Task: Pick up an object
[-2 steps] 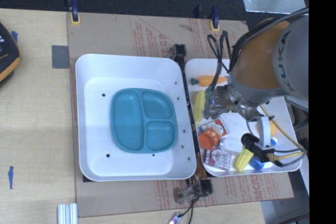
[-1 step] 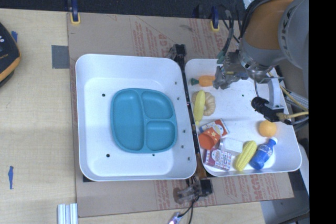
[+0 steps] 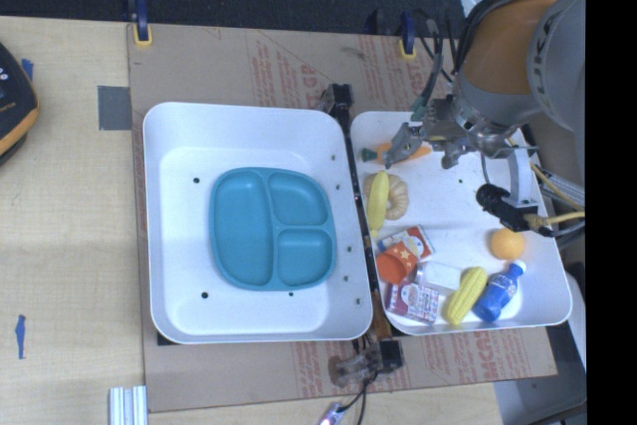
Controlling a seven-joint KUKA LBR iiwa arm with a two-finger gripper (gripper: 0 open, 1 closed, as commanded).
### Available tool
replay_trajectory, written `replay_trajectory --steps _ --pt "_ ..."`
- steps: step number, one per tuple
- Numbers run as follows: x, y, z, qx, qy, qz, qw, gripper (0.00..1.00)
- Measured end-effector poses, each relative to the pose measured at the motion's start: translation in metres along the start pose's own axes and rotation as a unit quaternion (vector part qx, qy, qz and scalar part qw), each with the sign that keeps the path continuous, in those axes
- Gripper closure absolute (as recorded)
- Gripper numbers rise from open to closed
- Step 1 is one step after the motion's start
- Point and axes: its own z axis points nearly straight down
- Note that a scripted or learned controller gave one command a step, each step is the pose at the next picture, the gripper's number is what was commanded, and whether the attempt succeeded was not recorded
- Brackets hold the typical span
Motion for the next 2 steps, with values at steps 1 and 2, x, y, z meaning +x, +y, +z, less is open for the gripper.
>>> replay_trajectory --steps 1,2 --pt "-0.067 0.054 0.087 0.0 0.0 0.001 1.0 0.0" --pt "-0.061 -0.018 0.067 0.001 0.0 0.0 1.0 0.0"
